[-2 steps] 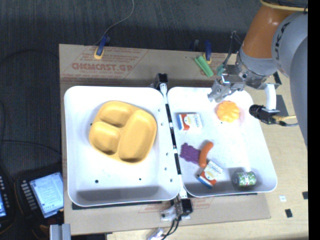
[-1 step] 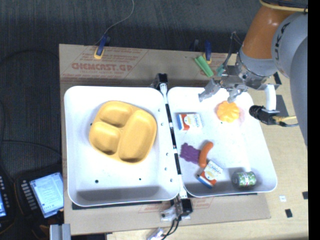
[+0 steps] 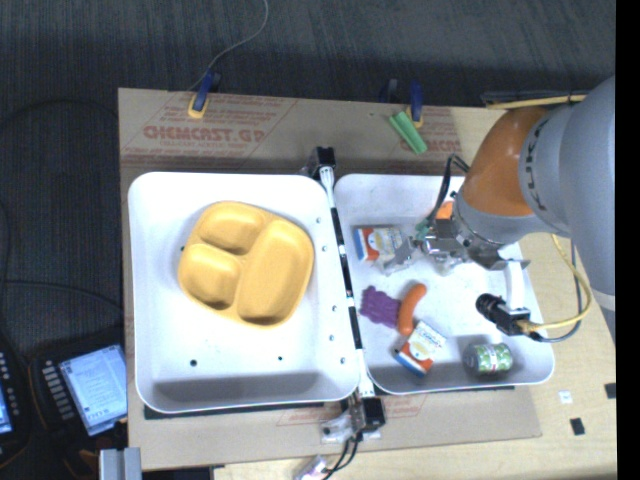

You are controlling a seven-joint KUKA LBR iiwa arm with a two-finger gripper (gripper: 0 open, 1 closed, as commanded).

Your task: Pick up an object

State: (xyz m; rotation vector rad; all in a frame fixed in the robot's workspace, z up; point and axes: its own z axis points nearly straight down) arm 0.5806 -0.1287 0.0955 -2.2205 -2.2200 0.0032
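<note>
Gripper [image 3: 405, 253] down low in the right bin [image 3: 455, 303], over toward its far left part, and from this slanted view I cannot tell whether it is spread or pressed together. Just beside it on the left lies a small white packet [image 3: 377, 240] with orange print, touching the gripper's tip or very nearly so (too close to call). Nothing can be seen pinched in it.

Coming nearer in that bin: a purple piece [image 3: 378, 306] against the left wall, an orange carrot-shaped piece [image 3: 409, 306] just right of it, then a little white box [image 3: 421, 346] with orange and blue edges, and in the near right corner a round greenish thing [image 3: 488, 358]. The grey arm [image 3: 575, 178] with its orange band [image 3: 500, 178] reaches in from the right.

Over in the left bin [image 3: 165, 348], a yellow moulded tray [image 3: 245, 261] with three compartments sits alone, middle to far side.

Both bins rest on a brown board [image 3: 300, 128] printed in red, held at the far edge by two blue clamps [image 3: 203, 93], with a green stick [image 3: 408, 131] lying by the right-hand one. Around it is dark grey carpet [image 3: 100, 28], a thin cable [image 3: 255, 18] trailing at the far side, and a small lit screen [image 3: 88, 386] at the near left.
</note>
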